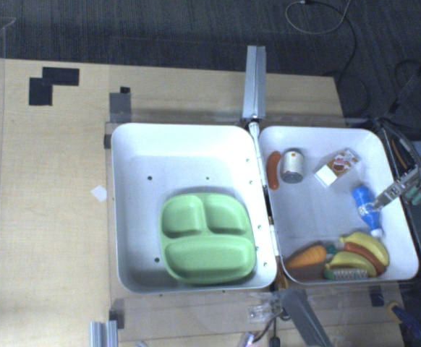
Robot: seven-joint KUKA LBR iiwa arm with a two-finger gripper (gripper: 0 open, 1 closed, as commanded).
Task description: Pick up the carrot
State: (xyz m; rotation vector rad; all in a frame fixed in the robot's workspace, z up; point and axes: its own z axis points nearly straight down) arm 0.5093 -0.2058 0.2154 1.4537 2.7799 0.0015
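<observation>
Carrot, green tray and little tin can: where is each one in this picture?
carrot [308,256], camera view, middle of its orange body.
green tray [207,237], camera view, ridge between its compartments.
tin can [292,166], camera view, its round metal end.

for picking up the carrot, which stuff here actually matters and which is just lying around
Belongs to the job:
carrot, at the near edge of the right bin
gripper, over that bin's far right side

Just lying about:
green divided tray in the left bin
bananas
metal can
sausage
blue bottle
small white carton
</observation>
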